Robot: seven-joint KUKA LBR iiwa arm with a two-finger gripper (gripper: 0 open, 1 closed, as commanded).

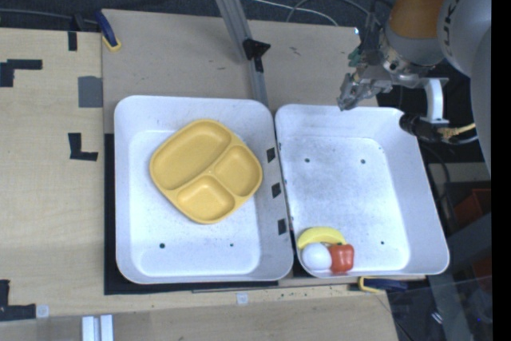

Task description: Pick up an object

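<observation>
While the arm (447, 4) is reaching in from the right, its gripper (350, 97) is parked right over the far rim of the right bin (415, 196), up near that bin's back-left corner. Nothing is seen between its tips, and whether it's spread wide or pinched narrow honestly can't be told from this angle, since the tip is just a small dark blob against the desk (176, 52).

The stuff to pick is all bunched together in the near-left corner of the right bin, well apart from the gripper. A yellow banana-shaped piece (319, 235) is curved over the top of a white egg-like ball (317, 257), and a small red object (342, 258) is tucked just beside the ball on its right. All three look to be touching each other and are pressed up near the bin's front wall.

The left bin (132, 196) is taken up by a yellow divided plate (206, 170) with three compartments, lying flat and turned at an angle, a bit toward the back of the bin.

A grey metal post (227, 0) is slanted across the desk behind the bins, ending at the gap between them.
</observation>
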